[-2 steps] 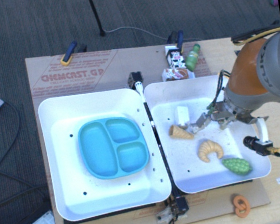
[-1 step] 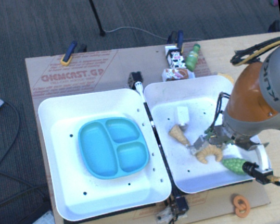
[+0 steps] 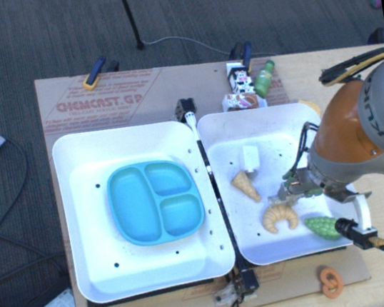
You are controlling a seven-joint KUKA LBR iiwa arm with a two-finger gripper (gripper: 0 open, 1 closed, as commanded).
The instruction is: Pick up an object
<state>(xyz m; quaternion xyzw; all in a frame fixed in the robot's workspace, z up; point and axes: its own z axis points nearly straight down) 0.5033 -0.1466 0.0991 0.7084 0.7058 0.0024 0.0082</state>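
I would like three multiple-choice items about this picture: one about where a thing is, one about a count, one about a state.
1. Where does the blue divided plate lie?
A. in the left bin
B. in the right bin
C. on the floor

2. How many compartments has the plate?
A. two
B. three
C. five

3. How does the croissant stand to the gripper?
A. lifted clear of the bin
B. lying on the bin floor just below it
C. resting on the plate

Key: 1 A, it sits in the left bin. 2 B, ridges part three wells. 3 B, it lies flat in the right bin beside the green toy.
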